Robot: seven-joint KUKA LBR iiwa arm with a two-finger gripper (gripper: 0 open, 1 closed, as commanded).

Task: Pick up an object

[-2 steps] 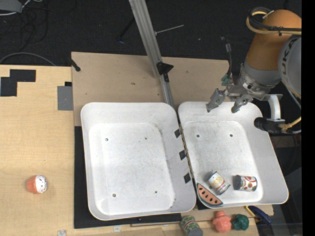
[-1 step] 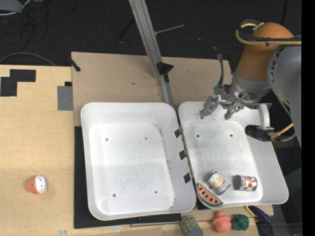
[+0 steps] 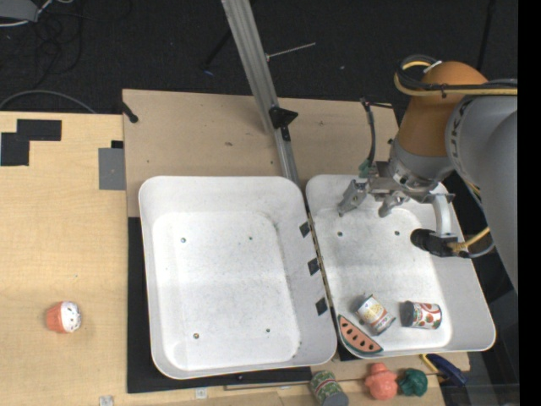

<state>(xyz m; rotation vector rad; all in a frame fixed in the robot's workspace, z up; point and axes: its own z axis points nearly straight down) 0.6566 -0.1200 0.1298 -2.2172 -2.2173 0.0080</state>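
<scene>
The pincer [image 3: 369,200] is seen spread apart and empty, its 2 fingers splayed over the bare far end of the right bin [image 3: 397,252]; nothing is gripped between them. It is held high and clear of the contents, probably so that a target can be chosen before any descent. The candidate objects are grouped at the near end of the same bin, well apart from the pincer: a small can [image 3: 373,314] lying tilted, a second can [image 3: 421,315] on its side just beside it, and a watermelon slice [image 3: 357,336] against the near rim. The left bin [image 3: 221,273] is set just beside the right one. On the worktop [image 3: 59,227], a small red-and-white figure [image 3: 63,317] is left far outside both bins.
</scene>
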